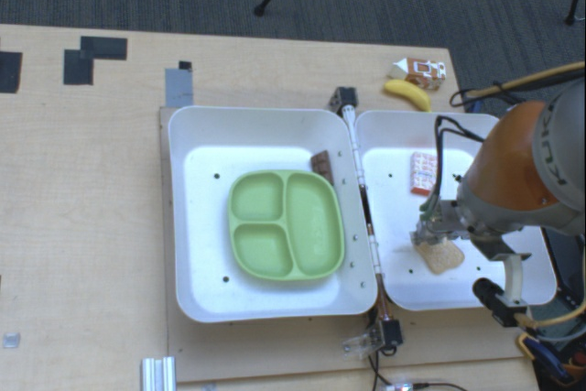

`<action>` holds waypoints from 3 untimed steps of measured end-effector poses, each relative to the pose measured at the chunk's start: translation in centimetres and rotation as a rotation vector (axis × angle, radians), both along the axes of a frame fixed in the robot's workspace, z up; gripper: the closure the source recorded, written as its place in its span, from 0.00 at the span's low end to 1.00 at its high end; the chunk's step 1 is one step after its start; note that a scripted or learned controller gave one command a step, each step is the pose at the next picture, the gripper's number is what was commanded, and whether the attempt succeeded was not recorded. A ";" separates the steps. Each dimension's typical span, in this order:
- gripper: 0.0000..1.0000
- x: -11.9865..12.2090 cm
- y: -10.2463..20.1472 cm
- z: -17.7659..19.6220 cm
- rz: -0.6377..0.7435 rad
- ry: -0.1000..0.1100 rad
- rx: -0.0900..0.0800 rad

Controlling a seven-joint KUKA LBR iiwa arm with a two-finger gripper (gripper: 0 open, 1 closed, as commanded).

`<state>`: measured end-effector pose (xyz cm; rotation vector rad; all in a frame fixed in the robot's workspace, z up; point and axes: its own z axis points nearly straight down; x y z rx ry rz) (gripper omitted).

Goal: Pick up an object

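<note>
My gripper (432, 233) is low in the right bin (394, 197), right at the near-left edge of a tan, bread-like piece (445, 257) that lies on the bin floor. A small red and white packet (423, 172) lies further back in the same bin. The grey arm with its orange band (513, 165) covers the bin's right part. In the left bin (197, 224) rests a green three-compartment plate (286, 225), with a small brown block (321, 164) at its back right corner.
Behind the right bin, a yellow banana (407, 92) and a small orange and white carton (423, 69) lie on the bench. A black clamp (344, 96) sits at the ridge between the bins. Cables hang at the front right.
</note>
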<state>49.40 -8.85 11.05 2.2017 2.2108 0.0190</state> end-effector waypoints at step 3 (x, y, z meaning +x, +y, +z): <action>0.00 0.2 0.1 1.0 0.003 -0.003 0.001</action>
